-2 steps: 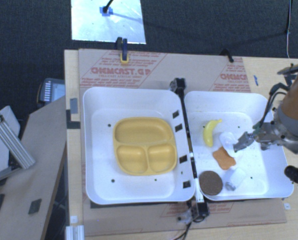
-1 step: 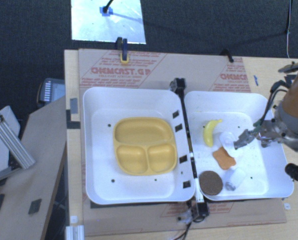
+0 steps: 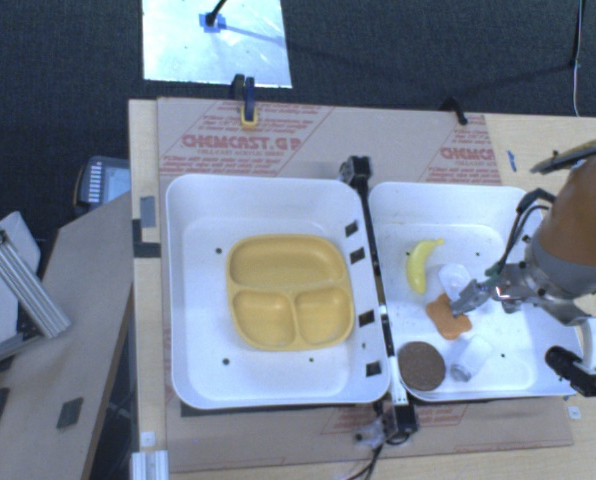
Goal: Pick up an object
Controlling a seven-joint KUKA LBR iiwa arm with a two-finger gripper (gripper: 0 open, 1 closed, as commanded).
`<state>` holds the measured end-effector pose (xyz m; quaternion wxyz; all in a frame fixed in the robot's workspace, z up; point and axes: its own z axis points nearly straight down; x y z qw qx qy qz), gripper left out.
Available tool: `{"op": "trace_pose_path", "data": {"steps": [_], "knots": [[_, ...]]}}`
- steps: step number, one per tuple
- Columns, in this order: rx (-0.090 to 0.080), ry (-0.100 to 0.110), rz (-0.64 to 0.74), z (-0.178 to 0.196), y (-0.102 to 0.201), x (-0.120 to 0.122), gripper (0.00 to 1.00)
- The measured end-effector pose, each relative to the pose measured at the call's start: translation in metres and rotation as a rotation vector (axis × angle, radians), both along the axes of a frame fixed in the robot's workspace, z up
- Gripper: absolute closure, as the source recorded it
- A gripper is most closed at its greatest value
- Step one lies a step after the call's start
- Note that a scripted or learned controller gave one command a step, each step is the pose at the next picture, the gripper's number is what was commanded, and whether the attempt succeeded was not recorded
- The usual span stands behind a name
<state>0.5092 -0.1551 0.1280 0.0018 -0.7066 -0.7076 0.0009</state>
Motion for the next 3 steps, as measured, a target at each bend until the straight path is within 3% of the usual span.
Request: {"op": "trace_pose_path", "data": {"steps": [1,2,3], "knots": [[-0.001,-0.006,-0.001,-0.044,0.0,0.001,0.0],[0.0,-0.011,0.0,-0.03,0.0,0.003,1.0],[-0.003,-0.01,0.002,0.024,0.001,0.007,1.0]]}}
